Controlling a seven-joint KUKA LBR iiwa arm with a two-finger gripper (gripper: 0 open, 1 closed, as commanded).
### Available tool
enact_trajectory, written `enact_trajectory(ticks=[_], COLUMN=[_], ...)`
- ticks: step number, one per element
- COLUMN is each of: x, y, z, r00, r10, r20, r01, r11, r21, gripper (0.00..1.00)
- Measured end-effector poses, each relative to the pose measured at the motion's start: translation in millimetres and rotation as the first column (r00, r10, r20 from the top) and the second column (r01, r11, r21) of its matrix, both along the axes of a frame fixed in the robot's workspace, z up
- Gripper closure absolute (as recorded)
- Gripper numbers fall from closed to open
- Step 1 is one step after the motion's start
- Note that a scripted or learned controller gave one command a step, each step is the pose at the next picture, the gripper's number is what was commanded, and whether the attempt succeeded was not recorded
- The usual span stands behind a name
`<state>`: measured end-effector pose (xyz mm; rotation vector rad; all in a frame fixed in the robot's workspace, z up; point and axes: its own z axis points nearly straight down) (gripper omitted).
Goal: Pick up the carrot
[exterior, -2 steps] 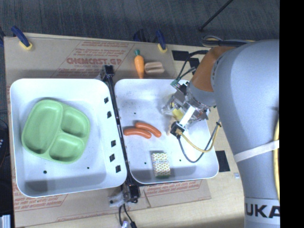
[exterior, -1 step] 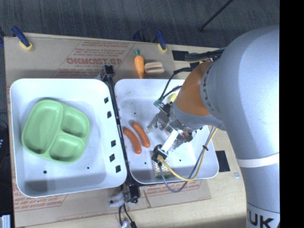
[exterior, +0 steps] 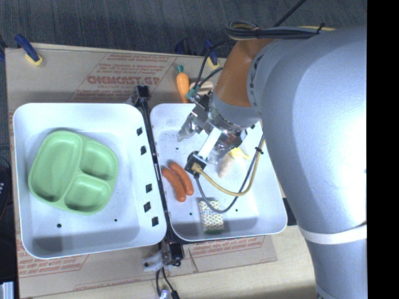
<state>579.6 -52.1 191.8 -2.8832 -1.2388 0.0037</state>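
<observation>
Camera view, above the bench: my grey arm [exterior: 312, 104] reaches in from the right and covers much of the right bin [exterior: 265, 207]. The left bin [exterior: 37, 229] beside it holds a green divided plate [exterior: 72, 170].

My gripper [exterior: 190, 126] hangs over the far left part of the right bin. From this angle I cannot tell how far open it is. It does not have the carrot, which lies apart from it.

Nearer the front of that bin lie two sausages [exterior: 177, 180], side by side, and a small patterned block [exterior: 211, 215].

The carrot [exterior: 182, 86] is in neither bin. It rests on the brown cardboard [exterior: 112, 73] just beyond the far rim of the right bin, close to my gripper.

I judge the pick is at the approach stage, with no grasp made. The next move calls for carrying the gripper out past the rim, setting it over the carrot's middle, and lowering without catching the bin wall. The orange sausages are easy to mistake for the carrot, so I should keep off them.

The carrot's long axis runs nearly straight away from the bench's near edge, leaning slightly. Its green top points away from the bins and its orange body points back toward the rim. A grip should therefore close across it from side to side.
</observation>
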Motion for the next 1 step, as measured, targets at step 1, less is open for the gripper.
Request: enact_trajectory(ticks=[1], x=[30.5], y=[-66.3], z=[-101.1], r00=[0.957], r10=[-0.289], r20=[-0.002], r01=[0.289], r11=[0.957], r21=[-0.002], gripper=[0.0])
